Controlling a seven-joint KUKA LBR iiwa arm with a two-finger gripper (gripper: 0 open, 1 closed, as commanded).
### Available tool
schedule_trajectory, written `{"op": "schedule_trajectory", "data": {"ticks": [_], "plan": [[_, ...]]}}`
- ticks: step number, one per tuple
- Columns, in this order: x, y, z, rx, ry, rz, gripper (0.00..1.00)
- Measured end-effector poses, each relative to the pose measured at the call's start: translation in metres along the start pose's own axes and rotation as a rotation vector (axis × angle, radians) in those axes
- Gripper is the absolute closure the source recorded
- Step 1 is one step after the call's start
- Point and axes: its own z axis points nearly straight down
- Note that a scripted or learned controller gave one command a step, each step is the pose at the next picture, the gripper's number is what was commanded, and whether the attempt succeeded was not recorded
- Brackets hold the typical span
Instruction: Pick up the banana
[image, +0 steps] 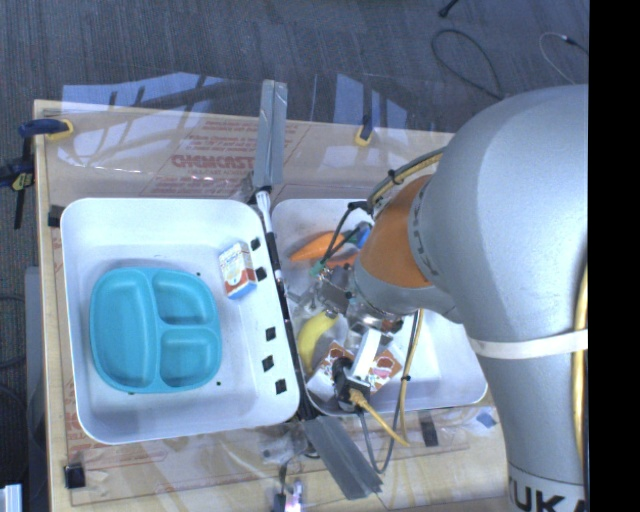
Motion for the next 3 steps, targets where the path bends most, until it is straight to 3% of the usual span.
{"op": "schedule_trajectory", "data": {"ticks": [1, 2, 3], "plan": [[0.001, 0.0, -0.01, 0.004, 0.001, -0.007, 1.0], [0.046, 0.011, -0.089, 0.02, -0.014, 0.182, 1.0], [0.046, 0.01, -0.088, 0.022, -0.015, 0.182, 0.0]]}}
